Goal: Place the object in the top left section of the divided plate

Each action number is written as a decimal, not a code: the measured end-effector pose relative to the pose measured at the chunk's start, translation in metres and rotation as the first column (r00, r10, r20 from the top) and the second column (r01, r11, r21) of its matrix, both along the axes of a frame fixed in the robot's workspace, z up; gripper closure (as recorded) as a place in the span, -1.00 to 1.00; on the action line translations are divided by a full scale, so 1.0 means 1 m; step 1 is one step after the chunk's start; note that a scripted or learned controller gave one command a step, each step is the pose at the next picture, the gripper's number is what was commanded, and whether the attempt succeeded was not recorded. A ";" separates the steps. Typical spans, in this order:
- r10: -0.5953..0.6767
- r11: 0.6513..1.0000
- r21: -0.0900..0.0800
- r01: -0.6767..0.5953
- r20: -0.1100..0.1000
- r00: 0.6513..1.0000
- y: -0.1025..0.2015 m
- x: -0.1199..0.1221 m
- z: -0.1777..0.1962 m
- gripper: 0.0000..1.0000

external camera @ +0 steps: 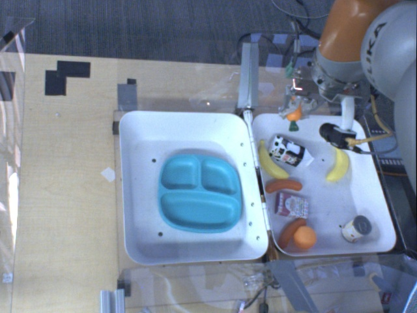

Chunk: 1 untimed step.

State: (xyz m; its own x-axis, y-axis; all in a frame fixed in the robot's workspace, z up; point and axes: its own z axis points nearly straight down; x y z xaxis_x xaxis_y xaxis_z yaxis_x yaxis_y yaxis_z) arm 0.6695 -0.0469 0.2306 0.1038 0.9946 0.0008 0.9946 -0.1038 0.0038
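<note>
Pincer [294, 113] far edge of right bin [381, 197], grip state unclear, maybe on small orange object [295, 115] | divided plate [199, 193] in left bin, lying near-left of pincer | top left section [180, 172] bare

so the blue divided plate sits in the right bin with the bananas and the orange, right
Not quite. In the camera view the blue divided plate sits in the left bin, by itself. The bananas and the orange are in the right bin, as you said.
</note>
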 end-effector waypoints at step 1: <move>0.086 0.996 0.000 -0.086 0.000 0.996 0.040 -0.005 -0.045 1.00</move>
